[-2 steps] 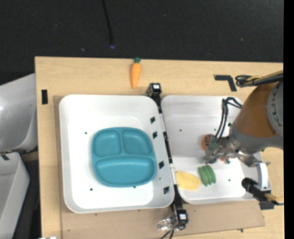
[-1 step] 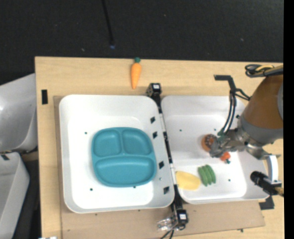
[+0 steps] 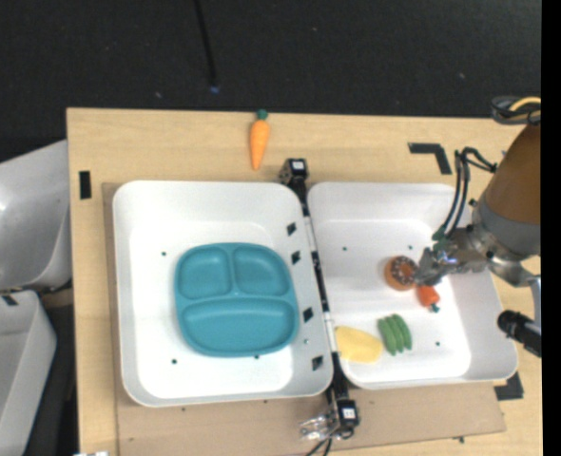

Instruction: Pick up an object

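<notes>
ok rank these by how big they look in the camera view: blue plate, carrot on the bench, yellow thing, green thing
Largest to smallest:
1. blue plate, by far
2. yellow thing
3. carrot, close to the yellow thing, so that order is unsure
4. green thing

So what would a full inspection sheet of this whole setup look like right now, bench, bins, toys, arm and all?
Surface: wooden bench bearing a left bin and a right bin, side by side.
Job's things: in the right bin, a brown round toy, a small red-orange piece, a green pod-like toy and a yellow toy.
Clutter: a teal divided plate in the left bin; a toy carrot on the bench behind the bins.
Grippers: gripper low in the right bin beside the brown round toy; grasp unclear.
Cables: black cables by the arm.
Surroundings: dark floor; white objects at left.
</notes>
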You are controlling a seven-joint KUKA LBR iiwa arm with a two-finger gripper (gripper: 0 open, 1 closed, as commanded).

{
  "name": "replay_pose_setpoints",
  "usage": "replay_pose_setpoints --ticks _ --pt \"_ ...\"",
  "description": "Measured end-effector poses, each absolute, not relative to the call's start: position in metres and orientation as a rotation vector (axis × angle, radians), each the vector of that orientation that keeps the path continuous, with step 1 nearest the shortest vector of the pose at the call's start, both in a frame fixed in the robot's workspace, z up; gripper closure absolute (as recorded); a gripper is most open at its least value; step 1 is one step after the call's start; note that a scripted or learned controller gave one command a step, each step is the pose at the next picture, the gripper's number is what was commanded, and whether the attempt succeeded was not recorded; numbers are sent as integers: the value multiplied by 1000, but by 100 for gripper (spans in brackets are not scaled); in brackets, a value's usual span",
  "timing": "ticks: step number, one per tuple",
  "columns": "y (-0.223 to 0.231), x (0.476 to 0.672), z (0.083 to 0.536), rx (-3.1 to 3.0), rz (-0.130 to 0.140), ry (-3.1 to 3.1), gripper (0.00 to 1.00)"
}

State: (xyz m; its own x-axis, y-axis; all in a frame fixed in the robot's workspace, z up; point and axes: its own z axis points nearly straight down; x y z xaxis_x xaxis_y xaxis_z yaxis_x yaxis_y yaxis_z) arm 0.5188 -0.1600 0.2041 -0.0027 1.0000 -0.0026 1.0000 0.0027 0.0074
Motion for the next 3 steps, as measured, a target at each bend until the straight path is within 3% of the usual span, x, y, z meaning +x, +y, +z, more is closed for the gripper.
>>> replay_pose_setpoints --ticks 3 --pt "-28 561 205 2213 4 2228 100"
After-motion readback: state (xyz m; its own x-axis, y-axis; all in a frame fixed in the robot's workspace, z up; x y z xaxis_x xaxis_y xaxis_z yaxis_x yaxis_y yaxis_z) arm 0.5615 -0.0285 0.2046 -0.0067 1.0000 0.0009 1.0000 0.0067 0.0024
